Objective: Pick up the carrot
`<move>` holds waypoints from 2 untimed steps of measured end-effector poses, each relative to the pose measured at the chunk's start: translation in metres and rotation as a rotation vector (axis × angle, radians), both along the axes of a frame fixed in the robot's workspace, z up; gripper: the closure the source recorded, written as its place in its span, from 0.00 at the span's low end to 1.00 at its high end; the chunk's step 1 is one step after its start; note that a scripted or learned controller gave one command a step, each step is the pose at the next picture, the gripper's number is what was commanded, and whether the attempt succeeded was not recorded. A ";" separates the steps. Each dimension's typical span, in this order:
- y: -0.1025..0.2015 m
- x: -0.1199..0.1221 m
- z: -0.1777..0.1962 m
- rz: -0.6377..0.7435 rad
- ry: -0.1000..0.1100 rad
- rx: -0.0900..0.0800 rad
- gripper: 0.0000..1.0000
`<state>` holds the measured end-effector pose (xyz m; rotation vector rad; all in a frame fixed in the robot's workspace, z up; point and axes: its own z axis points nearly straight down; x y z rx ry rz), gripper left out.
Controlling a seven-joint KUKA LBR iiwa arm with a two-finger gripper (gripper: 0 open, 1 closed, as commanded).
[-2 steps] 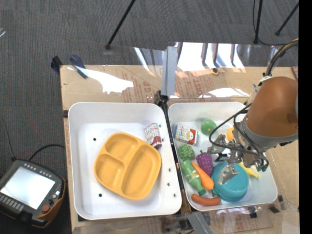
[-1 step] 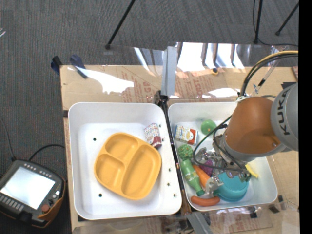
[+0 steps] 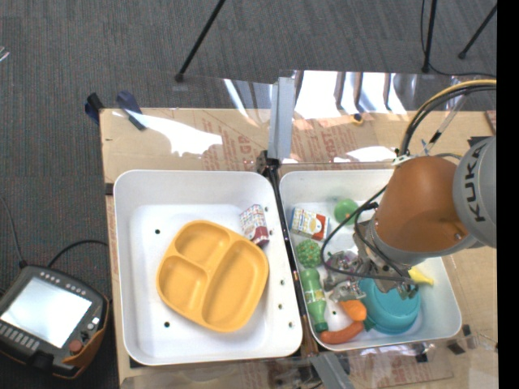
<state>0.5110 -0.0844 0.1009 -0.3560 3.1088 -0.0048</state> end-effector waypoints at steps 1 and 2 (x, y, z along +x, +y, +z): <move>0.002 0.023 0.086 0.413 0.008 0.000 1.00; 0.002 0.022 0.084 0.413 0.012 0.002 0.00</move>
